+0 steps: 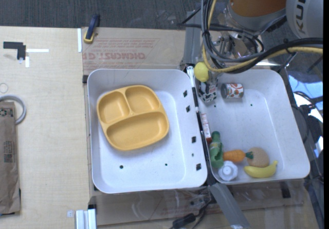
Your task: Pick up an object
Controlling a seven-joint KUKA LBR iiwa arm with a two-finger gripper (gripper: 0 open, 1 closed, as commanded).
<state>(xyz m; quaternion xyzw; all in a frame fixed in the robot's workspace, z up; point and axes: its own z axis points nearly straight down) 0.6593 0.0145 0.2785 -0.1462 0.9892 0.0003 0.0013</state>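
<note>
Bench: two white bins | I see gripper (208, 92) low in right bin (288, 120) beside can (232, 90) | finger state: I cannot tell | yellow plate (133, 117) in left bin (103, 171)

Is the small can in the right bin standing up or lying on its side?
On its side: the can shows its label along its length, near the bin's back wall.
</note>
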